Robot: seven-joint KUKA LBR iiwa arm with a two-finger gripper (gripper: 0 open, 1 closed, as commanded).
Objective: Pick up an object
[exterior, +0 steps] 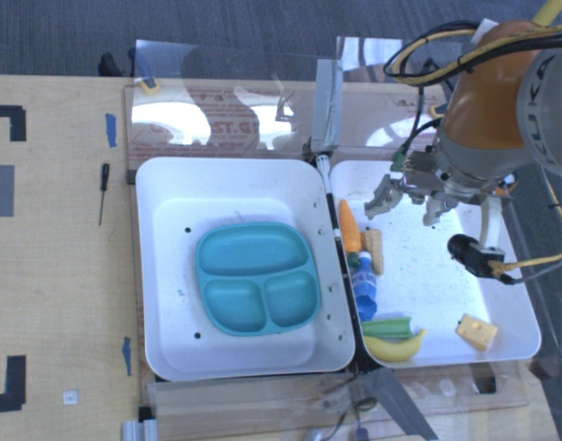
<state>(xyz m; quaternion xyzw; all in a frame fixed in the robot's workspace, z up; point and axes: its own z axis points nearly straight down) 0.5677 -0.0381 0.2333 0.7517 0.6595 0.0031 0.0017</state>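
My gripper [410, 205] hangs over the upper part of the right bin [515, 288], its two fingers spread open with nothing between them. Along that bin's left wall lie an orange carrot [350, 229], a tan cracker-like piece [374, 250] and a blue bottle [364, 287]. At the bin's front left sit a green piece [387, 325] and a yellow banana [396, 345]. A yellow cheese wedge [476, 331] rests at the front right. The gripper is above and to the right of the carrot, apart from every object.
The left bin [162, 246] holds a teal divided plate [257, 276]. A black cable end [474, 254] hangs from the arm over the right bin. Clear plastic walls stand behind both bins. A screwdriver [103, 191] lies on the wooden bench at left.
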